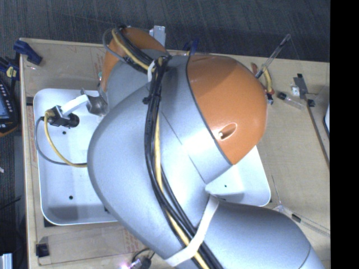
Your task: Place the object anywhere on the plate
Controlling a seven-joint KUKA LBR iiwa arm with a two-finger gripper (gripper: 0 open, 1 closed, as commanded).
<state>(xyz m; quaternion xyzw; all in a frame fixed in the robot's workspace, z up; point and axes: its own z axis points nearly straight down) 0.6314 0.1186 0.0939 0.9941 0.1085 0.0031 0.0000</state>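
My grey arm (168, 167) with its orange band (230, 105) covers the middle of the view. Its wrist end reaches over the far part of the left bin (61, 200). A grey metal part of the gripper (94, 103) shows there, near the bin's back wall. Just left of it is a small black and brass piece (57, 117) with a white strip (76, 102) and a yellow cable (56, 153) looping over the bin floor. Whether that piece belongs to the gripper or is a loose object I cannot tell. The arm hides the left bin's right half.
A corner of the right bin (249, 186) shows under the arm. The wooden bench (297, 150) carries thin rods and small clips at the right. Blue clamps (25, 50) sit at the bench's far left corner.
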